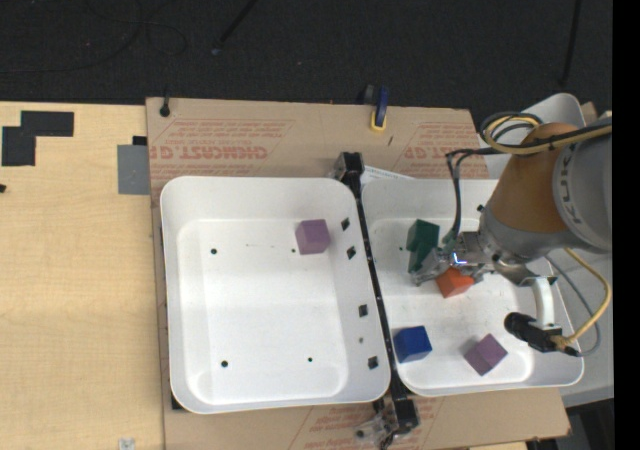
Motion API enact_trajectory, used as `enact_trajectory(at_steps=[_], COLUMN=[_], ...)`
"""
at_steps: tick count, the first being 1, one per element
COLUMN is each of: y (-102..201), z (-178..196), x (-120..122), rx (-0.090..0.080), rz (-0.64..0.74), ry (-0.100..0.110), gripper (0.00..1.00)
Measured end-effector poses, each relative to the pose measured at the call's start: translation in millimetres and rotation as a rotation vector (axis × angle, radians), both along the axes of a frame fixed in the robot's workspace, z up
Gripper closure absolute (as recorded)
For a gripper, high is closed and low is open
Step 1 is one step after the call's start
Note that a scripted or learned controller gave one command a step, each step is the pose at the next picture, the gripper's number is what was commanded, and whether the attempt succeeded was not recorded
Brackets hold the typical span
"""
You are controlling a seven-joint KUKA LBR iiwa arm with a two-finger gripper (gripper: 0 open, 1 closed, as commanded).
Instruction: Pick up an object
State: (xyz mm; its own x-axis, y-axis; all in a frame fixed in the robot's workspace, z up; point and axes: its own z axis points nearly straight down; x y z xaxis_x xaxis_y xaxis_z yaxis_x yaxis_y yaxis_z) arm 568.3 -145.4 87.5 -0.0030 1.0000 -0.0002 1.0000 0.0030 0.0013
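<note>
The gripper (440, 273) hangs low in the right bin (560, 370), just right of the divider (362, 268) where the two bins meet. Its fingers (428, 271) are hard to make out against the arm, and I cannot tell whether they are wide or narrow. An orange block (456, 284) lies right at the gripper, touching or nearly so, but nothing shows it between the fingers. A green block (423, 236) sits just beyond the orange one, also near the divider. A blue block (412, 343) lies close to the divider at the bin's near end, and a purple block (486, 354) rests farther right of it. On the divider's other side, in the left bin (190, 338), a second purple block (312, 236) sits near the far wall. Both bins rest on cardboard (250, 138) laid over the tabletop (70, 288).
</note>
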Motion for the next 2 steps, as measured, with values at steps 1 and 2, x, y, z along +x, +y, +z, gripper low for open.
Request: enact_trajectory(at_steps=[1, 2], y=[-1, 87], z=[9, 104], x=[-4, -59], rx=[0.002, 0.005], rz=[-0.007, 0.004], ry=[0.007, 0.003], gripper=[1.00, 1.00])
